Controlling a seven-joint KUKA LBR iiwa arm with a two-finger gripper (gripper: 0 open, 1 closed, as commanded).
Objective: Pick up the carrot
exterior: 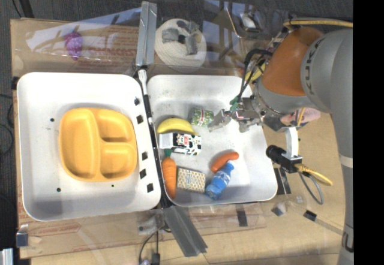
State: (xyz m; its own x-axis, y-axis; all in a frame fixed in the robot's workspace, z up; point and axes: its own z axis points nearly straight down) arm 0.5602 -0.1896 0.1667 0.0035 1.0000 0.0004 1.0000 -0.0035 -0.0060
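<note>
The carrot (169, 176), orange and tapered, lies lengthwise against the left wall of the right bin (258, 162) near its front corner. It sits beside a patterned box (191, 180). My gripper (233, 117) hangs over the right middle of that bin, just right of a green can (201, 117), and well up and to the right of the carrot. Nothing shows in its grasp.
The right bin also holds a banana (175, 125), a black-and-white toy (185, 142), an orange sausage (224, 159) and a blue bottle (219, 183). The left bin (36, 96) bears a yellow divided tray (99, 142). A roll of white rope (180, 42) lies behind the bins.
</note>
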